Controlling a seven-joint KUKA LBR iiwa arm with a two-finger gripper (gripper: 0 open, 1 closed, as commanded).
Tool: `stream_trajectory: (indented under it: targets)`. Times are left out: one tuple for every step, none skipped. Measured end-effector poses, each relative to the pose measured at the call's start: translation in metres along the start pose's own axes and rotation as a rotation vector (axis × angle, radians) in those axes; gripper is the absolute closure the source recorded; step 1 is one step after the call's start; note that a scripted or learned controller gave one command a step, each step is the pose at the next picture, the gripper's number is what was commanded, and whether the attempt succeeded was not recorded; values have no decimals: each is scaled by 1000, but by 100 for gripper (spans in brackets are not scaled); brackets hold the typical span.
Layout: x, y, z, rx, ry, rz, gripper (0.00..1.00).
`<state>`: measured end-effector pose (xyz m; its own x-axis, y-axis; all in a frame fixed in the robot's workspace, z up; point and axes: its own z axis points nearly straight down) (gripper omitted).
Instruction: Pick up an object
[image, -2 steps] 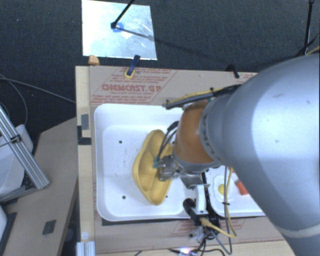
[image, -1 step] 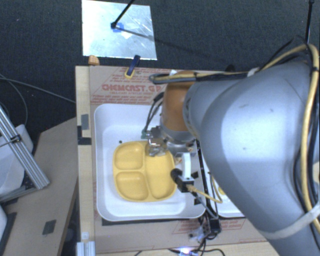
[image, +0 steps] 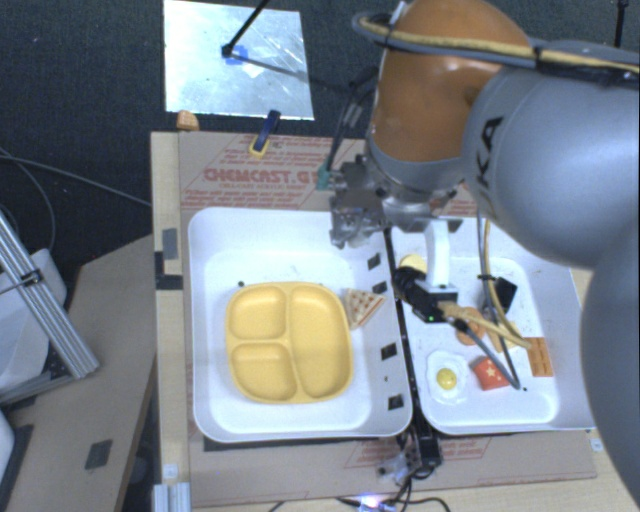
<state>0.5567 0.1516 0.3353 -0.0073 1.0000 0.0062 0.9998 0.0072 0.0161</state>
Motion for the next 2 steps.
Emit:
stream_trajectory:
  targets:
    - [-3,-40,-182,-2,1,1,100]
    - [-20,-29,-48,26,-10,8,100]
